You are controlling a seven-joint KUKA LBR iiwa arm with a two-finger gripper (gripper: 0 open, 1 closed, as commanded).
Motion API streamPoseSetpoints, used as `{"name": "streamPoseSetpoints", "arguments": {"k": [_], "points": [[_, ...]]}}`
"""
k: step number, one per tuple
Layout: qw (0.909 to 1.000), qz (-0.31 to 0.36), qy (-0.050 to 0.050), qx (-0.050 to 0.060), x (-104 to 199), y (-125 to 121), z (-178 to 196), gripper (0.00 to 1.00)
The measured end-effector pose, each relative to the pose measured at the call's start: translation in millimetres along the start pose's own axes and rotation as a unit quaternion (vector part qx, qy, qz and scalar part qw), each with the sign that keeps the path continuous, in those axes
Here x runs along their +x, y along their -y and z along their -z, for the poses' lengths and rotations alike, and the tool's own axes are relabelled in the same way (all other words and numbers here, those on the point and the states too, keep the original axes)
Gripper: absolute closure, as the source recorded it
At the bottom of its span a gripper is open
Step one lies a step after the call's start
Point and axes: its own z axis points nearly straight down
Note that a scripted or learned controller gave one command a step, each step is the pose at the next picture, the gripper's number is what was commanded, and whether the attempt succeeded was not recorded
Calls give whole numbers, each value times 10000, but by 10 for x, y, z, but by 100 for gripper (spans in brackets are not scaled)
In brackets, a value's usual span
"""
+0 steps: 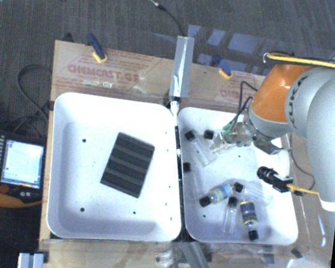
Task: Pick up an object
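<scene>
My gripper (pixel 229 135) hangs low over the far part of the right bin (pixel 282 232), under the orange-banded wrist (pixel 274 101). Right beside it, to the left, lies a clear bottle (pixel 204 152) with a black cap (pixel 189 136); whether they touch is hard to tell. Another small black cap (pixel 208 133) lies close by. Nearer the front lie a blue-labelled bottle (pixel 221 193), a dark bottle with a yellow label (pixel 247 213) and a clear vial (pixel 230 216). A dark ribbed rectangular block (pixel 128 164) rests in the middle of the left bin (pixel 61 208).
A black plug on a yellow cable (pixel 271 176) juts over the right bin's right side. The raised divide between the bins (pixel 177 180) carries a small black piece (pixel 186 166). A teach pendant (pixel 14 169) lies left of the bench.
</scene>
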Motion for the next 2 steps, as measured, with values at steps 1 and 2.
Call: {"name": "streamPoseSetpoints", "arguments": {"k": [1,2], "points": [[10000,-1,0,1,0,1,-1,0],[9996,39,-74,277,-54,-283,-137,0]]}}
